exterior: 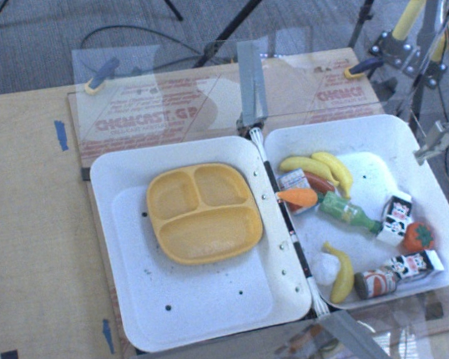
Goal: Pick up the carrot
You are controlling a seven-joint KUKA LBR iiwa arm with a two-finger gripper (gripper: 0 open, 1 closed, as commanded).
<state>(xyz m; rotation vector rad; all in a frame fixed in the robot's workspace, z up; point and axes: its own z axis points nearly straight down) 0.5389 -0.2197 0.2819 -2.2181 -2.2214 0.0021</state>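
Tape marks in black and blue sit on the tan table (32,247) at the far left. Next comes the left bin (136,315), which holds a yellow divided plate (204,213) lying flat toward its upper middle. Across the divider, the right bin (387,140) carries the clutter. The carrot (298,197) lies at that bin's left edge, just right of the divider, pointing left, touching a small white carton (293,180) above it. Two bananas (317,168) lie side by side just above and right of the carrot. A green bottle (348,213) slants down to the right below them. Lower down, a third banana (341,273) curves beside a white ball (326,266). Further right lie a can (377,282), two milk cartons (398,216) and a red tomato (419,236). I cannot tell the hand's state.
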